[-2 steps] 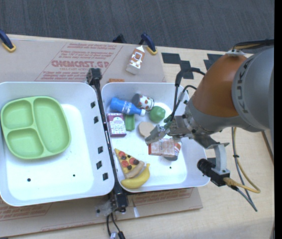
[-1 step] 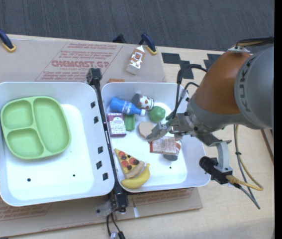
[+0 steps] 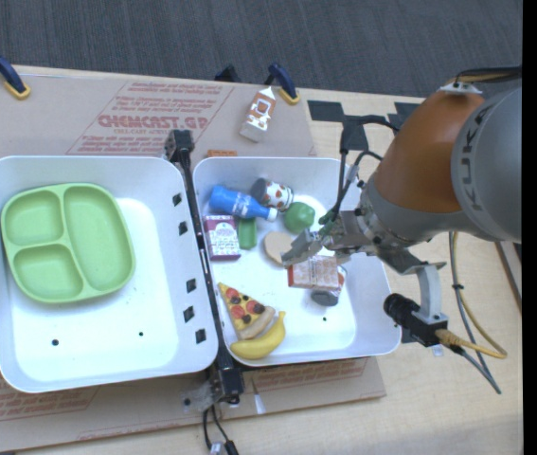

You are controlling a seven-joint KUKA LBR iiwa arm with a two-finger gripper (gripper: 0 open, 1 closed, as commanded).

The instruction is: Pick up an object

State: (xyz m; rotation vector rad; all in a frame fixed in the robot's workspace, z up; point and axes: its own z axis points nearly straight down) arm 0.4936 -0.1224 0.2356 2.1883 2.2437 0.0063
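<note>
The right bin (image 3: pixel 367 335) holds several small items. Among them are a blue bottle (image 3: pixel 235 202), a green ball (image 3: pixel 298 216), a tan round cookie (image 3: pixel 274 247), a maroon box (image 3: pixel 221 237), a pizza slice (image 3: pixel 243 308) and a banana (image 3: pixel 260 341). A red-and-white packet (image 3: pixel 319 274) lies toward the bin's right side, with a small grey object (image 3: pixel 325 298) just in front of it. My gripper (image 3: pixel 308 245) hangs low over the bin, right above the packet's far-left corner and beside the cookie. The wrist hides part of what is beneath it.
A green divided plate (image 3: pixel 67 243) lies in the left bin (image 3: pixel 107 349). A small orange-and-white carton (image 3: pixel 259 115) rests on the cardboard behind the bins. Blue clamps (image 3: pixel 283 81) grip the back edge. Cables trail at the arm's right.
</note>
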